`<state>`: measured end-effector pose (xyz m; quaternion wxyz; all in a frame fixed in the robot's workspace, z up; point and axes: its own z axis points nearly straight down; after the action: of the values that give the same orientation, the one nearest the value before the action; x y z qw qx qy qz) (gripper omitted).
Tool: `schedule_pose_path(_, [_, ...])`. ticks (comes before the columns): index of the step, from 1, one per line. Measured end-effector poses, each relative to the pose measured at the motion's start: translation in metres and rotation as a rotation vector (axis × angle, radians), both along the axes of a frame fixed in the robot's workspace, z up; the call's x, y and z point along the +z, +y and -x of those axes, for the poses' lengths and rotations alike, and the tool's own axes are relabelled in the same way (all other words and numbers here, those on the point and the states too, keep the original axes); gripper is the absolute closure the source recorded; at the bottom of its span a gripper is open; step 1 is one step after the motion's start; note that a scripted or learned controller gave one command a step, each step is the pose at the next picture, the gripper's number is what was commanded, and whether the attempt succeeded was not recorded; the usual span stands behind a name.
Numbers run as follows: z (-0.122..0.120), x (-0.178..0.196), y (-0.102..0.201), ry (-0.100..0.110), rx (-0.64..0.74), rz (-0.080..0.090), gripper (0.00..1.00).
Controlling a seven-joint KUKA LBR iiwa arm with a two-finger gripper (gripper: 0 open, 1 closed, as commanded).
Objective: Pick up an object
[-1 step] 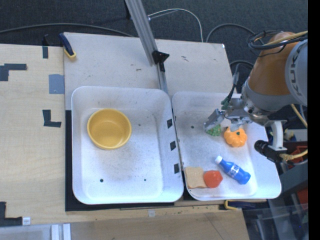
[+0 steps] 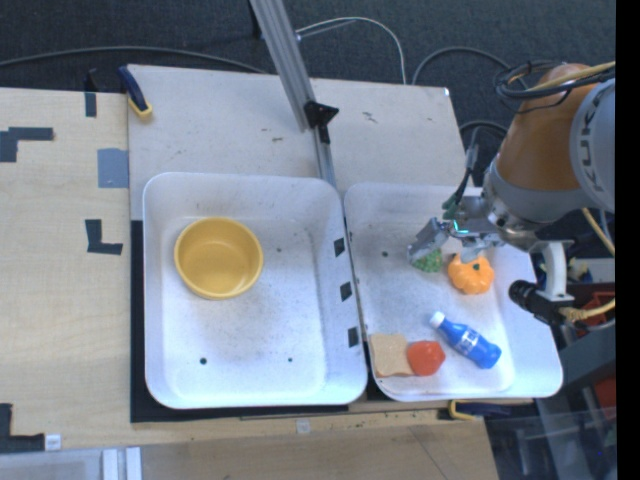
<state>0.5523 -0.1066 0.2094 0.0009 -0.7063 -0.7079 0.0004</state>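
My gripper [image 2: 447, 244] hangs low over the right bin [image 2: 385, 228], reaching in from the right. Its fingers stand apart, the left one just above a small green object [image 2: 429, 263] and the right one by an orange object [image 2: 470, 275]. I see nothing held between them. Nearer the front of the same bin lie a blue bottle with a white cap [image 2: 468, 341], a red object [image 2: 426, 357] and a tan sponge-like block [image 2: 390, 354]. A yellow bowl [image 2: 218, 257] sits in the left bin [image 2: 270, 358].
A grey metal post [image 2: 285, 48] slants in from the top and ends at the rim between the bins. Cables loop on the dark floor behind. A blue and yellow clamp [image 2: 134, 92] lies on the bench at the back left.
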Motion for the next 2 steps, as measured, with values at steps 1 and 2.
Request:
schedule_pose_path(1, [-0.005,-0.054,-0.008,0.005,-0.001,0.001,0.0])
schedule_pose_path(2, [-0.003,-0.098,-0.006,0.006,-0.001,0.0,0.0])
